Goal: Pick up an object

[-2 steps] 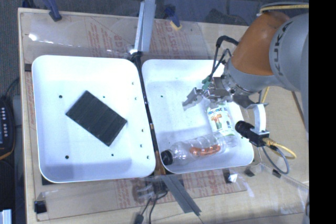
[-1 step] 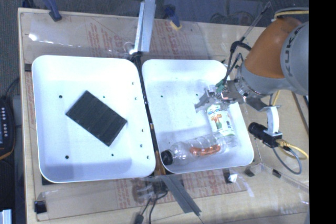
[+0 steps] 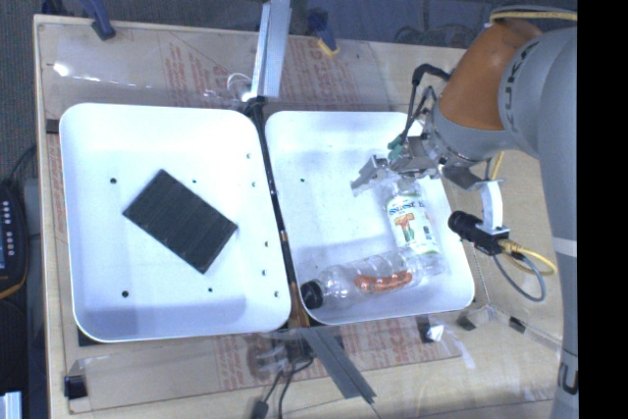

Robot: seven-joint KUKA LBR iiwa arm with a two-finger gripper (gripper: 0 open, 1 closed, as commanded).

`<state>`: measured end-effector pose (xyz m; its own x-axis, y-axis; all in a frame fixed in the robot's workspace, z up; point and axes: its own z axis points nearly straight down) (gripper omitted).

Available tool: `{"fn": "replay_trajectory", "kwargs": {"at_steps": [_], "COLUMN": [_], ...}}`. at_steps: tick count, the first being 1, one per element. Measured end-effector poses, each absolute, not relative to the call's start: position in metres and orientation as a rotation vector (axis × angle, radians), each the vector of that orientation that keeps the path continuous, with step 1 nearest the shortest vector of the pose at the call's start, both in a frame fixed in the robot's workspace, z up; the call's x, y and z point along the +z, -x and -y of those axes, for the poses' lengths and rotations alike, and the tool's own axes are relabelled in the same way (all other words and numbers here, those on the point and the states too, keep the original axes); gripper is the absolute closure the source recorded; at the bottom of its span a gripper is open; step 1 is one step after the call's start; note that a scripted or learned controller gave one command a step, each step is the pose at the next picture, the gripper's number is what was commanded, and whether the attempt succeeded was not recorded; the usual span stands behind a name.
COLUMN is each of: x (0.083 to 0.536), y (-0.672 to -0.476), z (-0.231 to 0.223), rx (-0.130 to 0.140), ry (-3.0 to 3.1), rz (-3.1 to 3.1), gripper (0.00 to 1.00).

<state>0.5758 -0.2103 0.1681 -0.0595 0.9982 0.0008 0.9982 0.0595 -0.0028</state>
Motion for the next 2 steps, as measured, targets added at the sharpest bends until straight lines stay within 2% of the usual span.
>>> {"fn": "replay_trajectory", "kwargs": {"at_steps": [1,2], "x": [0.135,0.15], "y": [-0.571,-0.593], "z": [0.209,0.21], "rx": [0.004,0.002], "ry": [2.124,2.167], "rz": [2.31,2.274], "gripper": [0.0,0.0]}}
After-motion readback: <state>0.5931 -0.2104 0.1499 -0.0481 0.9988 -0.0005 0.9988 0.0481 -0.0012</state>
